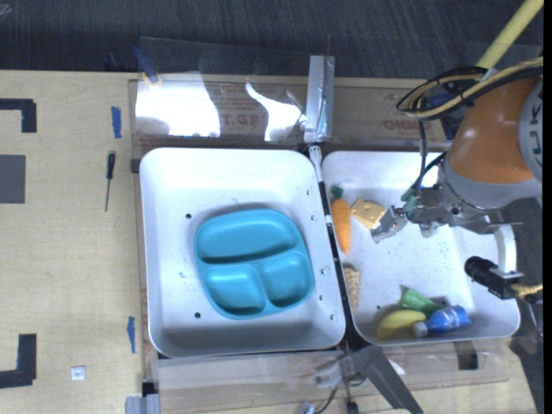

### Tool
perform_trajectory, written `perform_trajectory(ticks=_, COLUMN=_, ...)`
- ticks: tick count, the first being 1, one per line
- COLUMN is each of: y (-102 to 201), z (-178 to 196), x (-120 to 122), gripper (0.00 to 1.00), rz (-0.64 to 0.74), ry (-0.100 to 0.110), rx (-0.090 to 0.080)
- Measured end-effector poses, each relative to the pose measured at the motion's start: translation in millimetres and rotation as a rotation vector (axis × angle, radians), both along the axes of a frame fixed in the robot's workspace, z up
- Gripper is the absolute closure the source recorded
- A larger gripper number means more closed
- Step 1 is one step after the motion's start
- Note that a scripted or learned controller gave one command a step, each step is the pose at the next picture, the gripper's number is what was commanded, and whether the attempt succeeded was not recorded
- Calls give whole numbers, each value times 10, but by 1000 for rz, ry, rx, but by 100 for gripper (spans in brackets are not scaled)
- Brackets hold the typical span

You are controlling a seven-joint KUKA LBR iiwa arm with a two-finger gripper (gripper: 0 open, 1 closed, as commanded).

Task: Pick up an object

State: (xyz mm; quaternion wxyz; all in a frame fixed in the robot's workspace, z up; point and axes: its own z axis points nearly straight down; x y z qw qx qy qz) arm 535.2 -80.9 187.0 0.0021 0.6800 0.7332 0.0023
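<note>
Faint red print runs along the cardboard [259, 115] behind the bins, too blurred to read. The gripper [390, 222] hangs low over the right bin [448, 257], its tips just beside a yellow wedge [368, 212]; whether the tips are spread or pinched I cannot tell. Left of the wedge, a carrot [342, 222] lies along that bin's left wall. Well below the wedge, at the near wall, sit a banana [402, 322], a green piece [418, 300] and a blue bottle [448, 319], bunched together. The left bin [164, 188] holds a blue tray [253, 261].
</note>
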Motion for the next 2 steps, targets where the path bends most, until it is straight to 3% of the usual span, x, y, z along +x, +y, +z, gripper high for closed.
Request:
perform_trajectory(ticks=1, y=-464, z=-994, x=-355, gripper=0, rz=62, ry=0, rx=-2)
perform_trajectory(ticks=2, y=-464, z=-994, x=-354, gripper=0, rz=62, ry=0, rx=-2)
